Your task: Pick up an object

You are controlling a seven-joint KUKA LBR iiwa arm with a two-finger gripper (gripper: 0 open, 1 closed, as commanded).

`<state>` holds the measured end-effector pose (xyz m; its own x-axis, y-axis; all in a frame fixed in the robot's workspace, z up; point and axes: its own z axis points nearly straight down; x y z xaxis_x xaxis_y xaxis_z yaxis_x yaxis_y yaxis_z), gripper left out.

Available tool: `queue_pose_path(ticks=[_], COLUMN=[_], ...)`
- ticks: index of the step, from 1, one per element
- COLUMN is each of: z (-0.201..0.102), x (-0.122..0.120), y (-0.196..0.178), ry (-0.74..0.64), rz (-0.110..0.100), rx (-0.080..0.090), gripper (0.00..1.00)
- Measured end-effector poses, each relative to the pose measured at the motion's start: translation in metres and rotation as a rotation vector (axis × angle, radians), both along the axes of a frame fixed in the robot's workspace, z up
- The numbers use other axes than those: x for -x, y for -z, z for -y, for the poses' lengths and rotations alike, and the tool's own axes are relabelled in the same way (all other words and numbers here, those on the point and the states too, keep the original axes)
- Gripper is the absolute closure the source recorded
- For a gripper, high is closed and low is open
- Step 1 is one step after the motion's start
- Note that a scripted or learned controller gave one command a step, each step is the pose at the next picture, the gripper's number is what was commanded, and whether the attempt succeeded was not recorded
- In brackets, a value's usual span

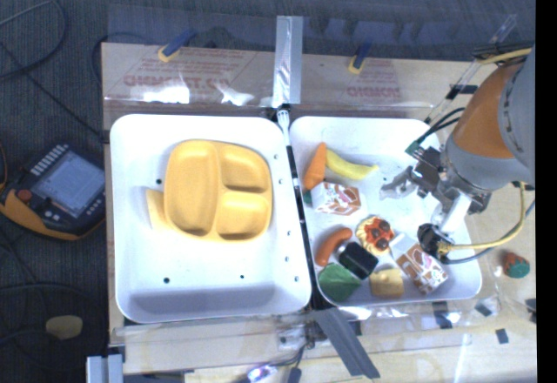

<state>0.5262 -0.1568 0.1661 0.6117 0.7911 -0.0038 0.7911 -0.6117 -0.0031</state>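
Observation:
The right bin [383, 131] holds several toy foods. An orange carrot [315, 165] and a yellow banana [349, 167] lie at its far left. Below them are a red-and-white packet [338, 197], a round pizza-like piece [375, 233], a red sausage [333, 244], a black block [358, 261], a green piece [338, 283], a yellow lump [388, 283] and a second packet [423, 268]. My gripper [402, 183] hangs over the right half of this bin, right of the banana and above the round piece. Nothing shows as held in it.
The left bin [130, 225] holds a yellow divided tray [218, 188]. A yellow cable [487, 244] loops from the wrist over the right bin's right rim. A handheld pendant [57, 190] lies on the floor to the left. A small red-green object [516, 265] sits right of the bins.

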Motion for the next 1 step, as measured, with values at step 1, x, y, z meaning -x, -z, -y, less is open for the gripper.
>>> queue_pose_path(ticks=[1], z=[0.0001], x=[0.0], y=[0.0], ry=[0.0], rz=[0.0], rx=[0.0], gripper=[0.0])
